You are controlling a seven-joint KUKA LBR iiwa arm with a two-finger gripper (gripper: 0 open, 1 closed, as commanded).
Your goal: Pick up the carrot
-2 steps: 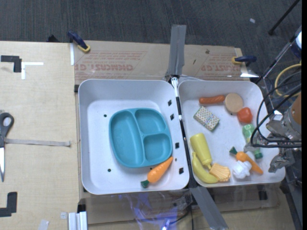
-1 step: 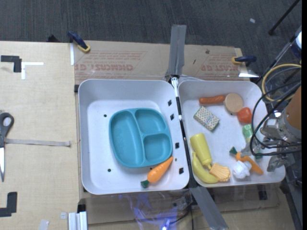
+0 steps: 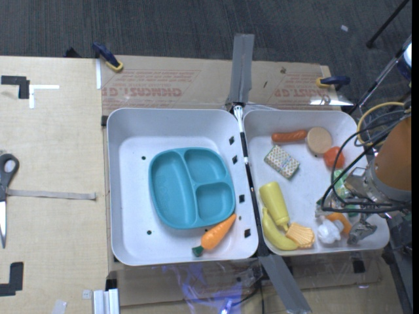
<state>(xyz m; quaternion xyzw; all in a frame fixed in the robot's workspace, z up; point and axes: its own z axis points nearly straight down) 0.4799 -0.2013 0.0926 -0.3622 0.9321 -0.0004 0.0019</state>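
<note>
- Your carrot (image 3: 217,235) lies in the left bin (image 3: 124,195), touching the teal plate's (image 3: 190,185) near edge.
- Your gripper (image 3: 350,224) hangs over the right bin's (image 3: 298,120) near corner; can't tell its grip state.

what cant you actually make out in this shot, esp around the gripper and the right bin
- Gripper, camera view: cables and the arm's own body cover it, so its finger state is unreadable.
- Small orange and white items beneath it: partly hidden by the gripper, too small to identify.
- Arm: cut off by the right edge.
- Carrot in the left bin: fully visible, beside the teal plate.
</note>
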